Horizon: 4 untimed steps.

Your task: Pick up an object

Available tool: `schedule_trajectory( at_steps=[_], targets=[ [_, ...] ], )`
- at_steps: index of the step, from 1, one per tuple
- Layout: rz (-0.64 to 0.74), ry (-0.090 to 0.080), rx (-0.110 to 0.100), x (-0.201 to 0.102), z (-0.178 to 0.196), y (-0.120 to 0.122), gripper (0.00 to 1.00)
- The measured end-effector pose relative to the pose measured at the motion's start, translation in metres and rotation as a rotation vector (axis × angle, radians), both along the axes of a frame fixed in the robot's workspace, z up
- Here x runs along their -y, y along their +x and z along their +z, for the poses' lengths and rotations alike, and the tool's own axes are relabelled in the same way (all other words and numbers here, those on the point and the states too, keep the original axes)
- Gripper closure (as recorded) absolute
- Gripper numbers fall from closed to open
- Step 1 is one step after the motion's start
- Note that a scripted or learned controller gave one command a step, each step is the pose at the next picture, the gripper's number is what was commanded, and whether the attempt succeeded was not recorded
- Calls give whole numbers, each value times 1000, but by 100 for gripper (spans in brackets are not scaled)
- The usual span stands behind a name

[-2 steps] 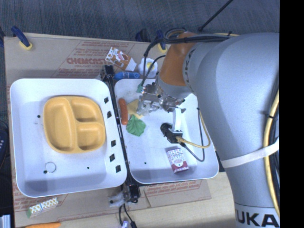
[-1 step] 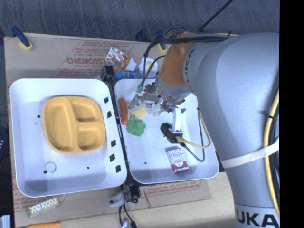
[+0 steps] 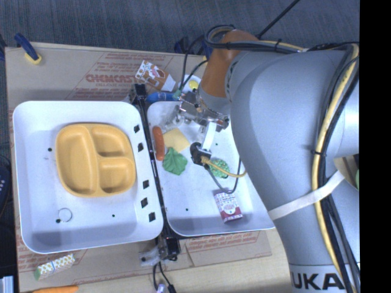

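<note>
My gripper [image 3: 185,113] hangs over the far end of the right bin [image 3: 195,215], just above a pale yellow wedge [image 3: 176,140]. An orange sausage [image 3: 159,143] lies along the bin's left wall. A green leafy piece [image 3: 175,162] sits just below the wedge. A small green patterned thing [image 3: 219,166] lies nearer the middle, partly under the yellow cable. A red and white carton [image 3: 228,205] rests near the right bin's near right corner. The arm hides the far right part of this bin.
The left bin [image 3: 36,218] holds a yellow compartment tray [image 3: 95,159]. On the cardboard beyond the bins lie a small printed box [image 3: 150,73] and a blue thing [image 3: 160,95]. A blue and yellow clip [image 3: 27,47] sits far left, a small packet [image 3: 55,265] near left.
</note>
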<state>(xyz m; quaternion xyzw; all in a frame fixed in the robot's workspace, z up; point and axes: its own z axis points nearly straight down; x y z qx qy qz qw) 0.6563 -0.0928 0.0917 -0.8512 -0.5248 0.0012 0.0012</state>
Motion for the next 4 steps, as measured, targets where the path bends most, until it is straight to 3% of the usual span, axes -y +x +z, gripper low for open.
schedule_trajectory(
  at_steps=[1,3,4],
  targets=[
    [-129,-1,0,1,15,0,0],
    [-129,0,0,0,15,0,0],
    [-275,0,-4,-2,0,0,0]
  ],
)
